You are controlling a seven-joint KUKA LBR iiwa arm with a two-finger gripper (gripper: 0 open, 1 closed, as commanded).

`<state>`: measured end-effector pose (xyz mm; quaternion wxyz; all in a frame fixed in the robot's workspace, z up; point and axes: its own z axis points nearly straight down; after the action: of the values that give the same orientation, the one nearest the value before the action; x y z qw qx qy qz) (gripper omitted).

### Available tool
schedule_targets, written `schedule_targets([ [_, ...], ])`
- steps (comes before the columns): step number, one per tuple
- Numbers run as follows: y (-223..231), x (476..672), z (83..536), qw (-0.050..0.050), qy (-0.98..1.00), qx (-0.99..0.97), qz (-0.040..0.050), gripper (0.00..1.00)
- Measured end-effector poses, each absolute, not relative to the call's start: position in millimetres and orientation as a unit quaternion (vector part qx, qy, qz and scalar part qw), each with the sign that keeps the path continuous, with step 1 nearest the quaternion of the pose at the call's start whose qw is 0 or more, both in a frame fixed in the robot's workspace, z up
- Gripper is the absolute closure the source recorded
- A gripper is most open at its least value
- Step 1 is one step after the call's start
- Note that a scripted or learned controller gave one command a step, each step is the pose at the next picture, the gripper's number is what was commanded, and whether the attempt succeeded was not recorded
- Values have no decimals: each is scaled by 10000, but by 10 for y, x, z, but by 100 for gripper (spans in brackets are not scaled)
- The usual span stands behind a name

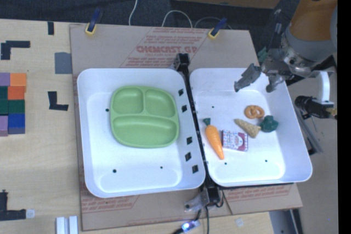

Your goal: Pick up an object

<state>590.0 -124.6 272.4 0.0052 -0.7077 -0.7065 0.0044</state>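
Claw (256,80) is spread wide, nothing between the fingers, hovering over the far end of the right bin (290,170). Step in hand, as I read it: pre-grasp, target not yet committed.

Candidates, all placed off the pretzel (253,112):
- pretzel sits just on the near side of the claw, closest pick
- teal lump (269,124) just beside it, to the arm side
- tan wedge (248,127) near it on the near side, seems to touch the teal lump
- pink carton (235,140) further toward the near edge
- carrot (214,141) beyond that, beside the bin divider

Green tray (145,117) in the left bin (96,178), well apart, not a sensible target.

Next move likely: shift toward the pretzel, drop straight down, fingers straddling it, then close. Risk: clipping the wedge or teal lump.
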Motion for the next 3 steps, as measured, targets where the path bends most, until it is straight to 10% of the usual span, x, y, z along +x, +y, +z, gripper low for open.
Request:
schedule_targets([
  [3, -1162, 5942, 1725, 27, -7078, -7064, 26, 0],
])
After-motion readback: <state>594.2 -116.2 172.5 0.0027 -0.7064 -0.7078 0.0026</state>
